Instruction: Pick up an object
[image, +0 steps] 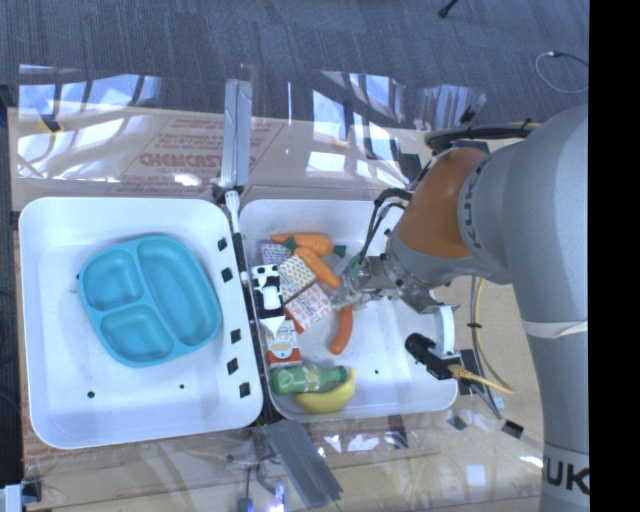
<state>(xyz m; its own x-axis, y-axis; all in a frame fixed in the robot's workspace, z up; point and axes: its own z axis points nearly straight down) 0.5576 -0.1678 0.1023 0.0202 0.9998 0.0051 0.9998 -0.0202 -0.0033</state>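
two shallow white bins sit on a wooden surface lined with printed cardboard, lettering unreadable; state of jaws: cannot tell.

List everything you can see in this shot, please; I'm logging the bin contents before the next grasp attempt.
shallow white plastic bins: 2, white, side by side on the bench; left one, right one
blue three-compartment plastic plate: 1, light blue, middle of the left bin
orange toy carrots: 2, orange, top of the right bin and just below it
orange-red toy sausage: 1, centre of the right bin
yellow toy banana: 1, right bin's near edge
green bottle: 1, lying on its side against the banana
patterned cards and small cartons: several, mixed colours, left side of the right bin; exact count unclear
grey arm with orange band: 1, reaching in from the right
gripper: 1, above the sausage and carrots
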